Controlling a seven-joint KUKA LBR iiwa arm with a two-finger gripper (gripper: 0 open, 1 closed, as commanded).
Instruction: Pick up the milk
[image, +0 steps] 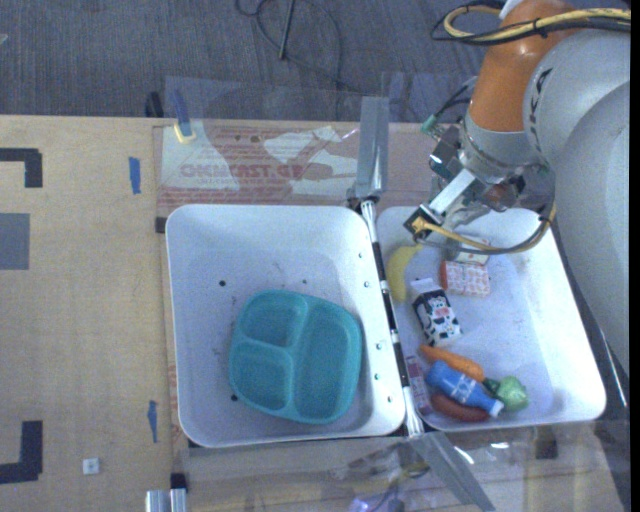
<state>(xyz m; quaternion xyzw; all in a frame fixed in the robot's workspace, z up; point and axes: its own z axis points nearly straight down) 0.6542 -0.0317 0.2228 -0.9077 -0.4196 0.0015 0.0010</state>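
Milk carton, cow-patterned, lay in the right bin beside a yellow banana and just below a red-and-white packet, apart from the gripper above it, whose jaw state I cannot tell.

Teal divided tray in left bin

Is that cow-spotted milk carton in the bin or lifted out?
In the bin. The milk carton lies on the floor of the right-hand bin, between the banana and the carrot, with nothing gripping it.
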